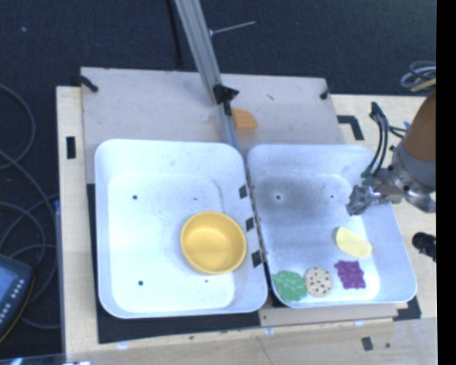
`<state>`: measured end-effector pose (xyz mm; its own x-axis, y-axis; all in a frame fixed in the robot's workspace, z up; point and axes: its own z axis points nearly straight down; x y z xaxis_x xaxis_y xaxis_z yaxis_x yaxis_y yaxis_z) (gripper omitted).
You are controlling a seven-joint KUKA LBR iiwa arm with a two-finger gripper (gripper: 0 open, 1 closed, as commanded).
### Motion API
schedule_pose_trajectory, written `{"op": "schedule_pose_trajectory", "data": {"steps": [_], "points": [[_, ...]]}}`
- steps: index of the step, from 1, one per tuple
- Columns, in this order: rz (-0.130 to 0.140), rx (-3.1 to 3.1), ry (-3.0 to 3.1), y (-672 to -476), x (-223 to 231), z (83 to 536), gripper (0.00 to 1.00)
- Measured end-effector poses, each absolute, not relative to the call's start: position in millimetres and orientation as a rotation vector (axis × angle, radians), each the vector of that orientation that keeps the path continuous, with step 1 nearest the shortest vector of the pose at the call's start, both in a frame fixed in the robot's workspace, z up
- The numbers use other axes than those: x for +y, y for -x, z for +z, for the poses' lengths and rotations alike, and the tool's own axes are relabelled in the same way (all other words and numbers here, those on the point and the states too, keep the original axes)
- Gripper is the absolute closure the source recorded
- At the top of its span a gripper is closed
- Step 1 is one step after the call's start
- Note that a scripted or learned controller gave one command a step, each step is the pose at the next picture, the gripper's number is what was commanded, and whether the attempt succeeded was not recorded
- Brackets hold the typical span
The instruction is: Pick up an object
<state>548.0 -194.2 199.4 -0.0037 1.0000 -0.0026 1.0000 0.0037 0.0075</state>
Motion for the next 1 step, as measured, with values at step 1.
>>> {"op": "schedule_pose_trajectory", "data": {"steps": [1], "points": [[0.006,2.22,-2.211,-550.0,-195.8,254.0,1.0]]}}
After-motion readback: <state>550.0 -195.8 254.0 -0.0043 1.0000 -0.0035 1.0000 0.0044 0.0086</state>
